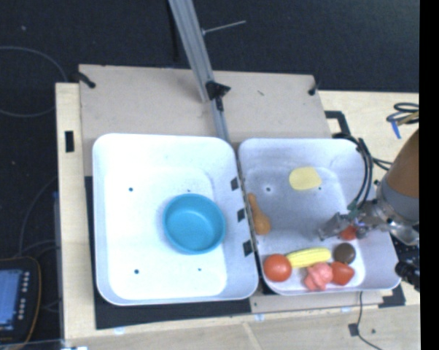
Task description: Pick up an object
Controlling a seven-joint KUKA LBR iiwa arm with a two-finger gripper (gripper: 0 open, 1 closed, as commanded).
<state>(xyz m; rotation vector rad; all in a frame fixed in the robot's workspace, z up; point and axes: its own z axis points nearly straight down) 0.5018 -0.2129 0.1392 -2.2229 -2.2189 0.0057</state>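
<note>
a: item one, nearest edge?
b: right bin (278,159), front corner: red tomato (278,267), yellow banana (309,257), pink piece (319,276), brown ball (343,253), crowded together, likely slid there.
a: gripper?
b: gripper (343,228) low just behind that cluster, beside a small red item (348,233); how far the fingers part is unreadable, no hold evident.
a: farther?
b: yellow disc (305,178) alone; blue bowl (195,223) in left bin (125,166).

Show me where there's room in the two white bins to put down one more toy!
Most room is in the left bin: bare floor all around the blue bowl. In the right bin, the far part around the yellow disc is bare. Its near end is crowded: tomato, banana, pink piece, brown ball, plus the gripper.
</note>
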